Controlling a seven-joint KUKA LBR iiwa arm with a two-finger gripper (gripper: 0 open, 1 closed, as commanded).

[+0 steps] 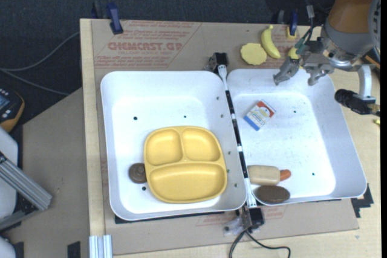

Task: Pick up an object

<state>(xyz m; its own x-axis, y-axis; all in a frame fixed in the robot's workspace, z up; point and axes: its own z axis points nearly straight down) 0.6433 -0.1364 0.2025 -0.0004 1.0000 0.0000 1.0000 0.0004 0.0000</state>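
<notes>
My gripper (300, 74) hangs over the far edge of the right bin (326, 148), its two fingers spread open with nothing between them. Below and to its left, a small red, white and blue carton (259, 115) lies flat on the right bin's floor. At the bin's near left corner rest a hot dog (266, 175) and a brown disc (271, 194). The left bin (121, 130) holds a yellow divided plate (183, 163) and a small brown round piece (138, 173) at the plate's left.
A toy banana (270, 43) and a yellow round piece (253, 54) lie on the bench behind the right bin. A black clip (217, 61) sits where the bins meet at the back. A black part (354, 99) juts in at the right rim.
</notes>
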